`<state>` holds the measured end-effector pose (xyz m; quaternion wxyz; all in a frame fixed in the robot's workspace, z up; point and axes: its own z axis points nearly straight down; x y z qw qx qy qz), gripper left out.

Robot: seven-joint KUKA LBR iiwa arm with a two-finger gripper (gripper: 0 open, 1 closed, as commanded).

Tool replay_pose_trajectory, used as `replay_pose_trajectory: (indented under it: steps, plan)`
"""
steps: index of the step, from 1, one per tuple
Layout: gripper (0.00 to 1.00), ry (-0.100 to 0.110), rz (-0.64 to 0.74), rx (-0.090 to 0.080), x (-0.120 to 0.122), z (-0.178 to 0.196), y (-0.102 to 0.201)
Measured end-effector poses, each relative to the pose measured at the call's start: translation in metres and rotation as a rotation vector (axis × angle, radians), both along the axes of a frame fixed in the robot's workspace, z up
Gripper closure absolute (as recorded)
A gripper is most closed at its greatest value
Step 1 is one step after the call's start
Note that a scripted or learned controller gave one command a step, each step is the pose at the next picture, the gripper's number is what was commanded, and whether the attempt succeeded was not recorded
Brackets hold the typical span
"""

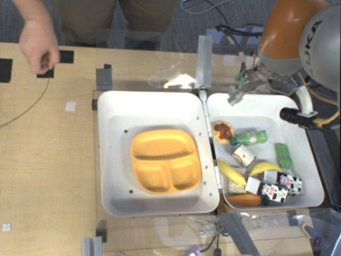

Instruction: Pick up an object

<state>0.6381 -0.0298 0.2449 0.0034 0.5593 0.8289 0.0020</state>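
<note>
A light wooden bench top [48,159] fills the left and lower part of the view, with small black tape squares [66,57] near its far edge and a thin dark cable [32,103] curving across it. Beyond the bench lies blue-grey carpet [224,7], crossed by a loose black wire [213,7]. Grey metal brackets [104,78] stand at the bins' corners. The lighting is even and soft.
</note>
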Motion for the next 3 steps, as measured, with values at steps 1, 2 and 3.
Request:
replay_pose_trajectory:
  steps: [1,2,3]
  plan:
    - [1.00,0.002,0.124,-0.001,-0.024,-0.007,-0.038]
    - [1.00,0.001,0.212,-0.001,0.010,-0.034,-0.021]
    - [0.00,-0.001,0.211,-0.002,0.010,-0.033,-0.022]
